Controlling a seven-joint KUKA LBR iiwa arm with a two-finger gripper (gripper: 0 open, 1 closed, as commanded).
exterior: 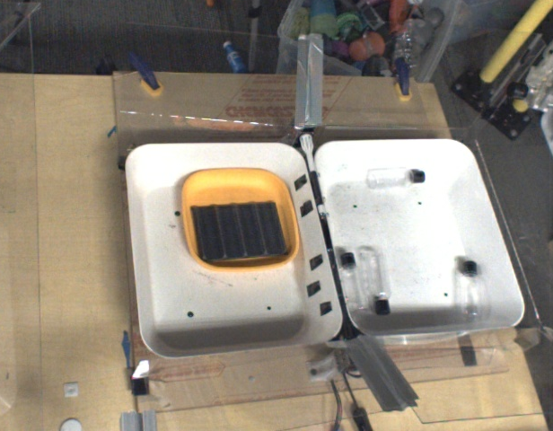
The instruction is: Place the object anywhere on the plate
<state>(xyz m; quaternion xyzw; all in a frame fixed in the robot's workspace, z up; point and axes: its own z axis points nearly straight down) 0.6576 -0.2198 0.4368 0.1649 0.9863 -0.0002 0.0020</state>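
Note:
An orange plate with rounded corners lies in the left white bin, toward its back right. A black ribbed rectangular object rests flat on the plate and covers most of its middle. The plate's orange rim shows all around it.
The right white bin holds small clear bottles with black caps: one at the back, one near the front left, one at the right wall. A metal divider runs between the bins. A box of colourful clutter sits behind the bench.

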